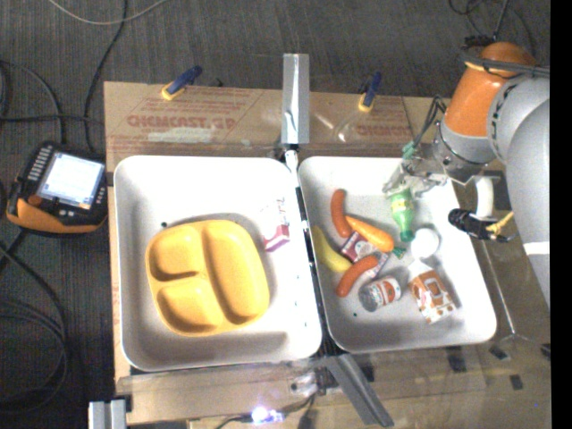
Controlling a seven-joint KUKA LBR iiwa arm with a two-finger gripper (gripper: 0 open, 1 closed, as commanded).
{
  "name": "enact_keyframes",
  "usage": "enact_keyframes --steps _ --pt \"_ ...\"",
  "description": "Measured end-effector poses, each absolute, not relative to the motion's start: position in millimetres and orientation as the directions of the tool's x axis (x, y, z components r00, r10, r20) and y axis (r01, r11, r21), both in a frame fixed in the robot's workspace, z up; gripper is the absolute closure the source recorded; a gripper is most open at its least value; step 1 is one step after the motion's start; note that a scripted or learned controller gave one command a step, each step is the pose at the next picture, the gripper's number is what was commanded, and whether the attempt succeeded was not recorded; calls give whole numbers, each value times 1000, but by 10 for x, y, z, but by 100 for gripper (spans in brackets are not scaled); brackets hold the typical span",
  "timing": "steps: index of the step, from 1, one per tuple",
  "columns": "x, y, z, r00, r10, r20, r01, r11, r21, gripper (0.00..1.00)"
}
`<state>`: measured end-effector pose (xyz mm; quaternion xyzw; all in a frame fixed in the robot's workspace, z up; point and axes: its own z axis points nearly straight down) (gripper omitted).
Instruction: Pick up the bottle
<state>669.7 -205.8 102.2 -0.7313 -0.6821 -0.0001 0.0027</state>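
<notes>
The bottle (403, 214) (green) is seen lying in the right bin (465, 329), near its far edge, beside a carrot (371, 231). The gripper (413, 170) is poised just above it; its state cannot be told

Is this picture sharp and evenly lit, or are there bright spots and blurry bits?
In the camera view, the white bins look bright and somewhat washed out; the yellow tray has soft glare on its ridges; a small light flares at the bottom edge; the gripper and green bottle look soft, fine detail unclear; the floor is dim.
</notes>
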Motion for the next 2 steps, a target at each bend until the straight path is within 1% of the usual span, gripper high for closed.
enact_keyframes --steps 1,2 --pt "6688 -1593 2279 285 959 -1 959 -285 -1 100" --pt "6668 -1707 2926 196 981 -3 981 -196 -1 100"
